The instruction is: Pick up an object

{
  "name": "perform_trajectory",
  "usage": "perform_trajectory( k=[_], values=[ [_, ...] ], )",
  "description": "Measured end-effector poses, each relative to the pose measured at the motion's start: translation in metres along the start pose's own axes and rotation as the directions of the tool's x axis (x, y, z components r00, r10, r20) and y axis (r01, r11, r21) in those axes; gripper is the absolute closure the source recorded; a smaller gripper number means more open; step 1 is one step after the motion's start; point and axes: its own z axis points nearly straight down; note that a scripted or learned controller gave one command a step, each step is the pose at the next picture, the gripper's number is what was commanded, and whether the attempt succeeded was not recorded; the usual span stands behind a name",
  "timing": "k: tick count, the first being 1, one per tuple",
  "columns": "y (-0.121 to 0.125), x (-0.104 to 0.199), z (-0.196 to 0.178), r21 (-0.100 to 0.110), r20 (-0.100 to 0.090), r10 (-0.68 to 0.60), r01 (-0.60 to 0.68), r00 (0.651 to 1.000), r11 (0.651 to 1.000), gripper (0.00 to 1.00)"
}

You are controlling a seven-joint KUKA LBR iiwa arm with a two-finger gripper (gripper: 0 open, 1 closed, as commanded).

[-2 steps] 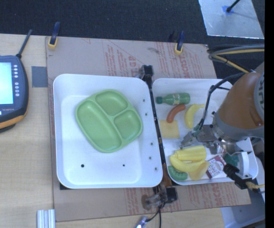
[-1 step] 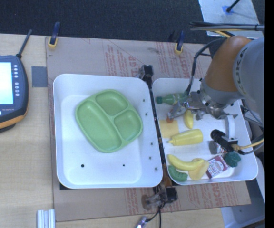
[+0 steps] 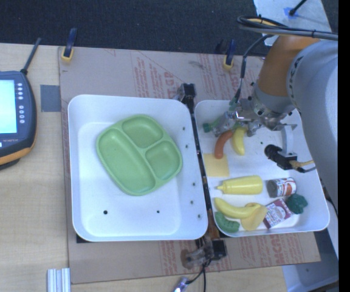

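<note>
The two-finger gripper point(image 3: 240, 121) is seen low in the right white bin point(image 3: 313, 224); its grasp cannot be told. At its six o'clock lie a small yellow banana-shaped piece point(image 3: 239, 141) and an orange-red sausage point(image 3: 223, 143); crowding could spoil a pick.

gripper point(image 3: 243, 121) tips blurred among toys, handheld screen point(image 3: 2, 117) cut off at left

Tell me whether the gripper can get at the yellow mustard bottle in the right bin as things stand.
Probably yes. The mustard bottle lies on its side in the right bin with nothing on top of it, and the gripper hangs over the same bin's far end.
</note>
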Motion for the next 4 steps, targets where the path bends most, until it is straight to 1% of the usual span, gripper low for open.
perform_trajectory(
  k=[2, 3, 4],
  values=[
    [-0.0003, 0.0146, 0.0006, 0.007, 0.002, 0.003, -0.003, 1.000, 1.000, 0.00],
    [-0.0002, 0.0147, 0.0007, 0.007, 0.002, 0.001, -0.001, 1.000, 1.000, 0.00],
    [0.0000, 0.0083, 0.0010, 0.005, -0.001, 0.003, -0.003, 1.000, 1.000, 0.00]
  ],
)
